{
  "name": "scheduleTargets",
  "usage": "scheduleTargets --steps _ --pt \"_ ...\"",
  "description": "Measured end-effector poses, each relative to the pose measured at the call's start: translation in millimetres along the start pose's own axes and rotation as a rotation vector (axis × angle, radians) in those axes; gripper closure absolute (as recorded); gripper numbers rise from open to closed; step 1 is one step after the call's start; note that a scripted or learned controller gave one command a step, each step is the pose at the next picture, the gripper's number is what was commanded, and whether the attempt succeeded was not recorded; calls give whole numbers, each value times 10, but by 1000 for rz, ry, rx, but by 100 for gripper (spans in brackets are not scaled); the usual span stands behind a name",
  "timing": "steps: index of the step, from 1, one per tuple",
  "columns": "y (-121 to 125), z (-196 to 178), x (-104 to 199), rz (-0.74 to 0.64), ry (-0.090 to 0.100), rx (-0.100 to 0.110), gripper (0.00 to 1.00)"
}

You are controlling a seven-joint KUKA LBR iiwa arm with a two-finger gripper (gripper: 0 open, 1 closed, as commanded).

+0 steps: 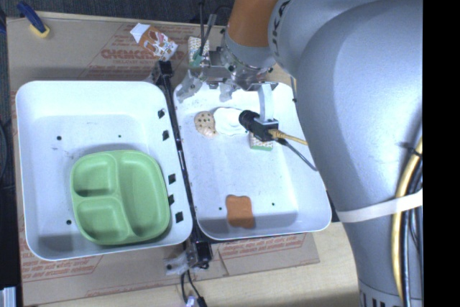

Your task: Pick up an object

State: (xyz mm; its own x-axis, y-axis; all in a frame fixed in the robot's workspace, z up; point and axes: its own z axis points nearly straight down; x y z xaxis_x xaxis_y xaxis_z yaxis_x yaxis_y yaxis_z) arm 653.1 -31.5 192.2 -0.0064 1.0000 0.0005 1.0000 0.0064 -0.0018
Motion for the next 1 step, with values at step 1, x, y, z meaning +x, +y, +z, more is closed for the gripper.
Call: scheduleTargets --steps 1 --pt "0 0 0 0 0 0 0"
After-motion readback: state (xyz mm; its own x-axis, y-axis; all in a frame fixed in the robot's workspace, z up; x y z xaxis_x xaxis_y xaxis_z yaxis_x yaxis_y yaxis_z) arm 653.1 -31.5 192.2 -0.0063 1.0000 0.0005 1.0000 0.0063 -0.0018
